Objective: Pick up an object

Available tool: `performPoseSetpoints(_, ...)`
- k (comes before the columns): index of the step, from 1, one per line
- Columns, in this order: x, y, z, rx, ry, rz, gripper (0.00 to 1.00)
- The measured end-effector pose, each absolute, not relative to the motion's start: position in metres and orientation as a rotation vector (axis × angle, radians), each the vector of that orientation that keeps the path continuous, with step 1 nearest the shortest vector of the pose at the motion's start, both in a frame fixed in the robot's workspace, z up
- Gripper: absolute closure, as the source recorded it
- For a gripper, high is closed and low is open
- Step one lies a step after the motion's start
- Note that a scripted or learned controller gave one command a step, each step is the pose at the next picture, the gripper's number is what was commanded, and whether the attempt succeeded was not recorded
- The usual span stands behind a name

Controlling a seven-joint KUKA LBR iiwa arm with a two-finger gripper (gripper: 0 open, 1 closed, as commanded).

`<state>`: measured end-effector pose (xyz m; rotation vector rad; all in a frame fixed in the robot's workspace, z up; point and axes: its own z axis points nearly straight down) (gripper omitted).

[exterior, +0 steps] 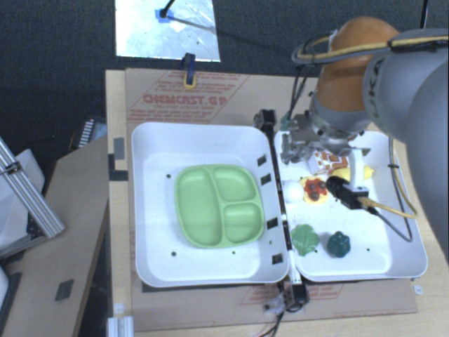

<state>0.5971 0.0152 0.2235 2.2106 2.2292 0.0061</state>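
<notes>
The arm reaches in from the right, and its gripper (303, 152) hangs low over the back left part of the right bin (393, 258). Just right of and under it lies a red and white packet (327, 162) with a yellow piece (342, 176) beside it. A small red and yellow toy (314, 189) and a white egg-like object (291, 189) lie just in front of the gripper. Near the bin's front sit a light green leafy toy (304, 239) and a dark green toy (339, 244). Nothing visible is held between the fingers.
The left bin (154, 160) holds a light green divided plate (216, 206). A black divider with clips (270, 181) runs between the bins. A black and yellow cable (365, 202) trails from the arm across the right bin.
</notes>
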Motion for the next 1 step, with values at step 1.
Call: performPoseSetpoints(1, 0.6256, 0.0676, 0.2158, 2.211, 2.230, 0.006, 1.00)
